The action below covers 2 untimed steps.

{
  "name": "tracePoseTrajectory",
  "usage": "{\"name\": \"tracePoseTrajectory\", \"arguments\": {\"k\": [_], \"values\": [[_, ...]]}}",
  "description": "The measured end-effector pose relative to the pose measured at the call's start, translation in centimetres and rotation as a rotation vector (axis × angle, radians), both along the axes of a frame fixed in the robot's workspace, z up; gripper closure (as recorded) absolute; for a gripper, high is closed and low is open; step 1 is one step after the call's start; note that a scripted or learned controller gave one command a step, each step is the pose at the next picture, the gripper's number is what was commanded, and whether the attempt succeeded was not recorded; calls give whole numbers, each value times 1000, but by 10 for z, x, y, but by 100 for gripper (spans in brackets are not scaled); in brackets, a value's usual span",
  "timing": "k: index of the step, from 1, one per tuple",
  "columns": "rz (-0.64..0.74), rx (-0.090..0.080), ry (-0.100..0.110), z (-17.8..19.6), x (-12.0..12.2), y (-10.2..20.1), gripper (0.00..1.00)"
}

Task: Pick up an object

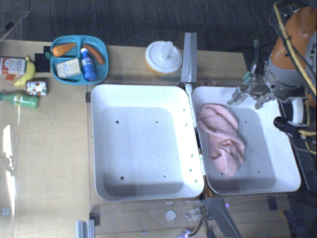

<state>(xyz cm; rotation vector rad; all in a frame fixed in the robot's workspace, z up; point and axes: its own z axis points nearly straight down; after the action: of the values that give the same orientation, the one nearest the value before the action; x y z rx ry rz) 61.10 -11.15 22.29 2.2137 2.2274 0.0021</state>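
Observation:
A crumpled pink cloth (222, 138) lies in the right bin (277, 182), against its left wall. My gripper (248, 96) hangs over the far right part of that bin, above and to the right of the cloth. Its two fingers are spread apart with nothing between them. The orange-banded arm (292, 43) comes in from the upper right.
The left bin (143, 143) sits beside the right one. Behind the bins stand a yellow cup with a white lid (163, 57) and a blue divided tray (79, 59) with toy food. A banana (26, 72), a small can (36, 88) and a green bottle (20, 100) lie at the far left.

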Motion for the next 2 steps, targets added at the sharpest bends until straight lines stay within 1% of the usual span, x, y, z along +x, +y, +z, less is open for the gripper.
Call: {"name": "tracePoseTrajectory", "arguments": {"k": [1,2], "values": [[202,-1,-5,-127,-18,-5,0],[203,-2,-9,-116,-16,-4,100]]}}
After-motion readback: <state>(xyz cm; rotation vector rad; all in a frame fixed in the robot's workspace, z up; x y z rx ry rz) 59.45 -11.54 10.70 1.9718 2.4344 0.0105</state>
